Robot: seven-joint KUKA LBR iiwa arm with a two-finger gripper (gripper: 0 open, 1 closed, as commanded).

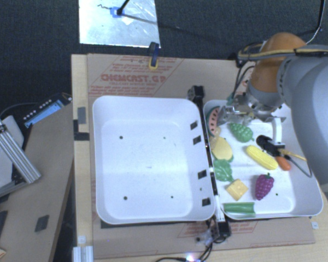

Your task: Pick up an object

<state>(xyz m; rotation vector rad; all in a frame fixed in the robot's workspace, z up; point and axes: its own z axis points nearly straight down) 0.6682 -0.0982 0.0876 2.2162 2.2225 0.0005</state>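
My gripper (225,115) hangs low over the far left corner of the right bin (309,201). It is just above a watermelon slice (214,124) and beside a green bumpy piece (241,131). Further toy foods lie in this bin: a pale yellow fruit (221,148), a yellow corn cob (261,156), an orange carrot (285,164), a green leafy piece (223,170), a yellow cheese block (236,189), purple grapes (264,185) and a green cucumber (240,207). I see nothing lifted off the bin floor.
The left bin (147,157) sits beside the right one, with black clips (201,141) along their shared wall. The grey arm (311,91) covers the right bin's far right part. A cardboard sheet (134,75) lies beneath both bins.
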